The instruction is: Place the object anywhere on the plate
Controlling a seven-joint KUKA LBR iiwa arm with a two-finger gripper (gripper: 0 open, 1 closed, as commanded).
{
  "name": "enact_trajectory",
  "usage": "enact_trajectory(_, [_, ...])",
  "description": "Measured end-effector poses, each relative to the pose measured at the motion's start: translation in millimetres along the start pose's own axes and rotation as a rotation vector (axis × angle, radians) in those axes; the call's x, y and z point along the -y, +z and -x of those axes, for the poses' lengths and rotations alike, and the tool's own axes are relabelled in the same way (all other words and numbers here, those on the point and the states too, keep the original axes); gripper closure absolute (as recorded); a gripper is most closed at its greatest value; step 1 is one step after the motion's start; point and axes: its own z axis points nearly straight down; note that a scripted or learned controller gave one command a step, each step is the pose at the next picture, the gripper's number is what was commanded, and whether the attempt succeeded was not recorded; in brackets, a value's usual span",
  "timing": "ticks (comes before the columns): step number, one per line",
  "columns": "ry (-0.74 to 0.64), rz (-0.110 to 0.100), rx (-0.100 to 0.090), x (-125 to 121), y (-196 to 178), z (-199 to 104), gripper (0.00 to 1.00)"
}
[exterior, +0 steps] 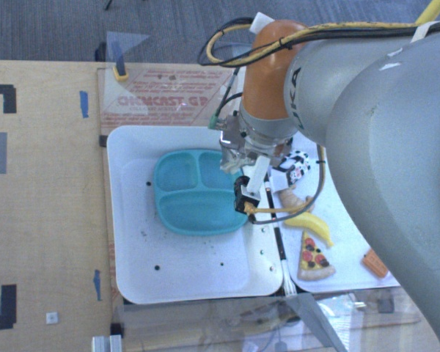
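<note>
Over the right rim of the teal plate (pixel 194 193) I see the claw (pixel 238 160), hanging straight down from the grey arm (pixel 367 123) with its orange band. From this slanted view the wrist covers it, so I cannot tell whether the claw is spread, pressed together or pinching anything.

The plate is a divided one. It lies flat in the left bin (pixel 183 270), toward that bin's far right side, and its right edge runs under the claw.

I cannot tell which piece the task means. All the loose pieces I can make out lie in the right bin (pixel 345 259), on the far side of the wall between the two bins from the plate.
- A black-and-white toy (pixel 297 166) sits nearest, just right of the claw and close under the wrist.
- A tan piece (pixel 290 196) lies just below that toy.
- A yellow banana (pixel 313 226) lies near the tan piece, further toward me and to the right of the claw.
- A pizza slice (pixel 314 259) lies near the banana at the bin's near edge, well apart from the claw.
- An orange piece (pixel 374 264) lies right of the slice, partly under the arm.

Both bins rest on the brown table (pixel 44 196).
</note>
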Motion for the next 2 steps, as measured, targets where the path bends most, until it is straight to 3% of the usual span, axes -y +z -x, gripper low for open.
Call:
enact_trajectory(1, [0.000,0.001,0.000,-0.7,-10.0,0.0,1.00])
enact_trajectory(2, [-0.222,0.002,0.000,22.3,27.6,-1.4,1.00])
